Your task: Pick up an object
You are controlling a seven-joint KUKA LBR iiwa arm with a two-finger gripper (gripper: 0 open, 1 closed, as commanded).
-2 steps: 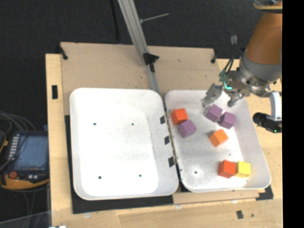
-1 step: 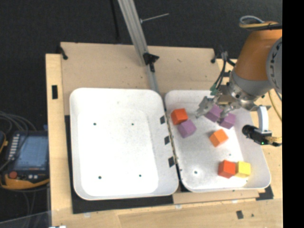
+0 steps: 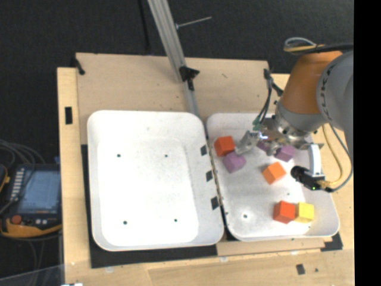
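- Reaching in from the right, the grey arm (image 3: 333,82) with its orange band sat low over the right bin (image 3: 250,219); the hand (image 3: 262,140) was near that bin's upper middle, and I could not tell whether it was apart or together, or whether it had anything in it.
- No readable writing anywhere; the small screen device (image 3: 37,192) off the surface's left edge was too blurred to read.
- Right bin was crowded: orange cube (image 3: 224,145) near its left wall, purple block (image 3: 234,162) just below it, another purple block (image 3: 286,154) under the wrist, orange block (image 3: 274,173) mid-bin, red-orange cube (image 3: 285,211) touching a yellow cube (image 3: 305,211) near the lower right corner.
- Open room: bare floor in the right bin's lower left; left bin (image 3: 149,177) showed just bare white floor with a few dark dots.
- Bins were shallow, white, with rounded corners, side by side on the tan board surface (image 3: 137,82).
- Blocks looked matte and squarish.
- Metal rail (image 3: 169,34) ran diagonally from the top down to the gap between the bins.
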